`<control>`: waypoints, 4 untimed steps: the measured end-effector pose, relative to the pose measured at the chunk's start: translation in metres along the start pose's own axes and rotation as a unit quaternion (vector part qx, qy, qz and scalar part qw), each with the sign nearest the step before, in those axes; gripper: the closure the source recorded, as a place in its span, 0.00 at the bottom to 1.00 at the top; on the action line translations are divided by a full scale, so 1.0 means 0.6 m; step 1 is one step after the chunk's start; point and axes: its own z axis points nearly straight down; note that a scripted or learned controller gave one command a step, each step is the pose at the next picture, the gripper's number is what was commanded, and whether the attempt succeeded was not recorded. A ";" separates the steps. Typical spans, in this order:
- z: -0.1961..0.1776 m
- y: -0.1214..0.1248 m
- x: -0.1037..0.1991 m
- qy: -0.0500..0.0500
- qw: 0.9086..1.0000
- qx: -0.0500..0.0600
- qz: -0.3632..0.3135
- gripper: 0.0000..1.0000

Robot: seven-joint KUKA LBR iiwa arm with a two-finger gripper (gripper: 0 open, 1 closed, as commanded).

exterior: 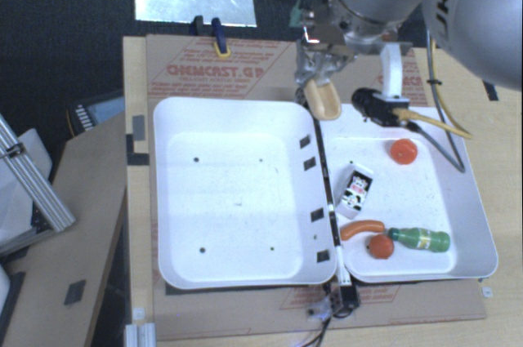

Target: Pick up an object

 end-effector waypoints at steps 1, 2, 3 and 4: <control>-0.181 0.087 0.108 0.003 1.000 -0.010 -0.005 1.00; -0.167 -0.009 0.181 0.001 1.000 -0.001 -0.004 1.00; -0.167 -0.005 0.177 0.001 1.000 -0.002 -0.002 0.00; -0.186 -0.005 0.178 0.001 1.000 -0.004 -0.003 1.00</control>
